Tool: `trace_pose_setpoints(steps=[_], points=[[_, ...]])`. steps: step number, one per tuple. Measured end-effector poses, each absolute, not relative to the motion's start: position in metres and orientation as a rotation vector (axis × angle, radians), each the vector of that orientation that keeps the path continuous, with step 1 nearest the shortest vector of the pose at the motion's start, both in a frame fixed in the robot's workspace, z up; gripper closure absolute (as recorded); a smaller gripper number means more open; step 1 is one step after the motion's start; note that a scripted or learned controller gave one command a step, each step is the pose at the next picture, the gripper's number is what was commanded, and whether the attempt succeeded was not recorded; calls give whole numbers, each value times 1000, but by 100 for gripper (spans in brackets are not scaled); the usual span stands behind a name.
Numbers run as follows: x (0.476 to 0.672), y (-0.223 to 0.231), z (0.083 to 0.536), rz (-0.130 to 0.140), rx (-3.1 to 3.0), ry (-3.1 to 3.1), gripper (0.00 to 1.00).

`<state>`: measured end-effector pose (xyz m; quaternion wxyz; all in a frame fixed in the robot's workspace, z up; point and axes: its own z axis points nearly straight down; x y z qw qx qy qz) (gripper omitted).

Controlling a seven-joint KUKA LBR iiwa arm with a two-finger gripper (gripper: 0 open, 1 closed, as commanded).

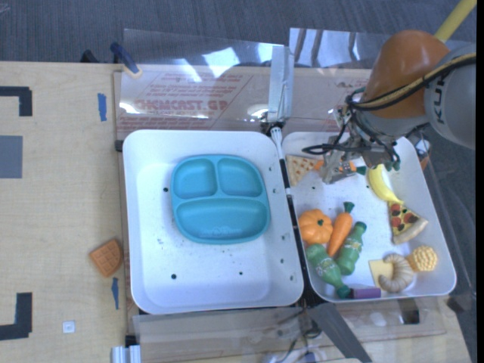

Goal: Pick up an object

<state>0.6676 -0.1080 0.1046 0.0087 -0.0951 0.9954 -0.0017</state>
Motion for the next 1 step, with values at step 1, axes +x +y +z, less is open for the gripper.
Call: trace_pose_setpoints(steps=[1], points=[[669,-177,89,-5,-472,3095,100]])
